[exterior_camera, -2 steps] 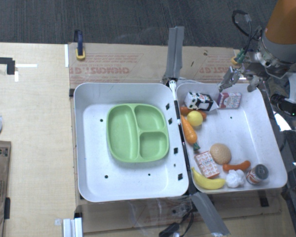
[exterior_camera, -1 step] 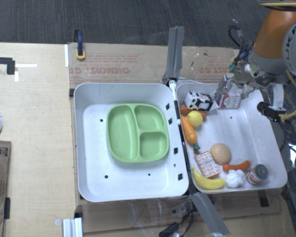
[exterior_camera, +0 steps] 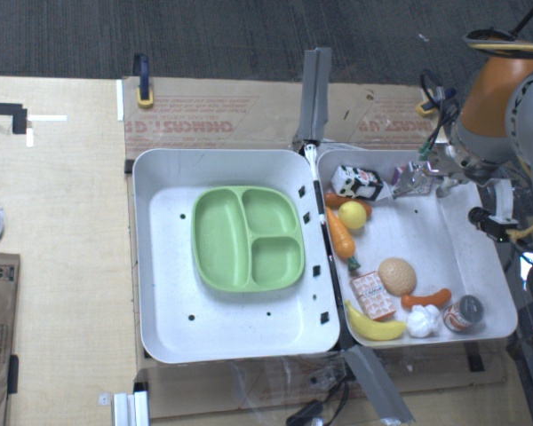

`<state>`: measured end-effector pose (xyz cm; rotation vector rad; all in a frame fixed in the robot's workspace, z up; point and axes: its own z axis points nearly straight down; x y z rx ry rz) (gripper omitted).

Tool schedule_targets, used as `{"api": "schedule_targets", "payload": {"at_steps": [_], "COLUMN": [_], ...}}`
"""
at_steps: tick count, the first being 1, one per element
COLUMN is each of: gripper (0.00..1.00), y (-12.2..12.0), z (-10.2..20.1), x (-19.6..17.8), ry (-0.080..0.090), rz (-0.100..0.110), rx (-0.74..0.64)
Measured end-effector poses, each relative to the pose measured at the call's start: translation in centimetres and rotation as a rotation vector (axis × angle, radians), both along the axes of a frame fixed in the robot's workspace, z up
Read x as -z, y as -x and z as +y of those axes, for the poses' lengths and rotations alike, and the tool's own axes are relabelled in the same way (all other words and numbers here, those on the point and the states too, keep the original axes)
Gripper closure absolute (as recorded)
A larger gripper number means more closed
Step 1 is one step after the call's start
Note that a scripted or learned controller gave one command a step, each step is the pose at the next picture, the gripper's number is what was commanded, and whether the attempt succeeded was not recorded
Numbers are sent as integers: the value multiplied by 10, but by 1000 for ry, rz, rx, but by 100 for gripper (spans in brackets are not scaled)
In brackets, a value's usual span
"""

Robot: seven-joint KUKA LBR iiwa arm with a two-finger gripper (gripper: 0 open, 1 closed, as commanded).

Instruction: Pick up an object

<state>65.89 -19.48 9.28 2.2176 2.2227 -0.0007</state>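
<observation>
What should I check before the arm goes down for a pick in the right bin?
1. Gripper over the right bin: ok, near its far edge.
2. Gripper free of load: ok, nothing shows between its fingers.
3. Nearest target: ok, the black-and-white carton lies just beside it.
4. Target stands apart: not ok, carton touches the lemon and carrot.
5. Finger opening: cannot tell.

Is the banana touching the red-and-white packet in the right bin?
Touching. The camera view shows the banana curving under the packet, whose lower corner overlaps the banana's top edge with no bin floor between them.
</observation>
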Motion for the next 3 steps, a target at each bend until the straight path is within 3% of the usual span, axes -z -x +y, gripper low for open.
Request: {"api": "schedule_targets", "payload": {"at_steps": [1, 2, 3], "gripper": [0, 0, 0], "y": [14, 0, 0], "z": [-28, -26, 18], "x": [-158, -57, 0], "ry": [1, -1, -1], "rz": [-1, 2, 0], "rx": [-44, -180, -134]}}
